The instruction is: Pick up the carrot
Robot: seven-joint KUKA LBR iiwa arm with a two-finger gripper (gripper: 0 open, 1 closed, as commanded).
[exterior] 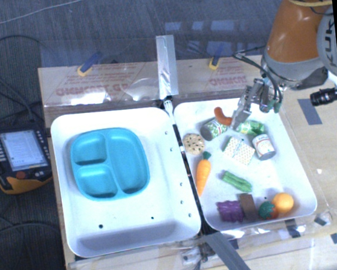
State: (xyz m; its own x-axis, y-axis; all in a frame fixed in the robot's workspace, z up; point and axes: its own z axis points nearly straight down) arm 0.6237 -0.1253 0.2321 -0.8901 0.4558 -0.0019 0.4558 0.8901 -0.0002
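left white bin holds blue three-compartment plastic plate. right white bin holds clutter. orange tapered toy carrot with green top lies near right bin's left wall, just below round speckled cookie, green pickle to its right. carrot untouched, not lifted; whole pick left to do, as i judge. my gripper hangs over bin's upper part, above green can, well apart from carrot, up and right of it. nothing between my fingers; how wide they stand, cannot tell.

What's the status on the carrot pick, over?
Tool over right bin's far side, carrying nothing. Carrot lies untouched by bin's left wall. Cookie just beyond it.
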